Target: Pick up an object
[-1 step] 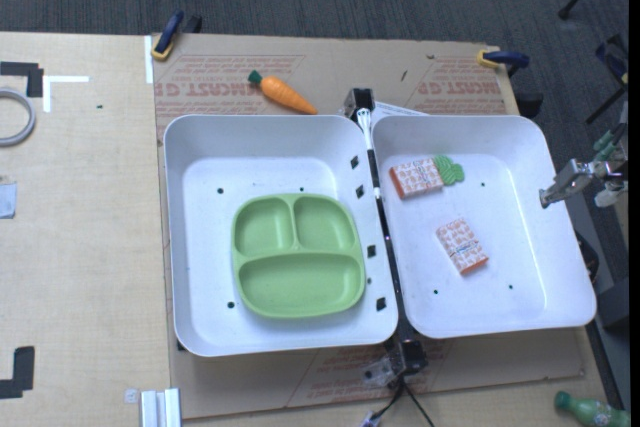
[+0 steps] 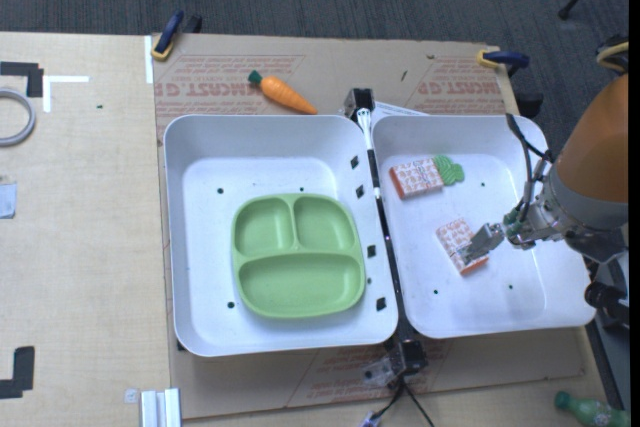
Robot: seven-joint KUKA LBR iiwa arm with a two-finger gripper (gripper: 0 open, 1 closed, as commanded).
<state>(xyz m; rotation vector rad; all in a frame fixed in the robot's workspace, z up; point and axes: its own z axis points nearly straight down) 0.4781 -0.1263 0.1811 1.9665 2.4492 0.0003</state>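
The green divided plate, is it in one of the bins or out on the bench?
In. The green divided plate lies flat inside the left bin, its three compartments facing up, ringed by the bin's white floor.

Even bright overhead light, soft shadows, slight blur.

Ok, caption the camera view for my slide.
Gripper at a small red-patterned block in the right bin; green divided plate in the left bin.

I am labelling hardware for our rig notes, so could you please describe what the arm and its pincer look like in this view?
The arm is grey, with a broad, rounded orange band above the wrist. A dark cable loops along it toward the wrist. The pincer is small, grey metal with a dark tip and green spots near its base.
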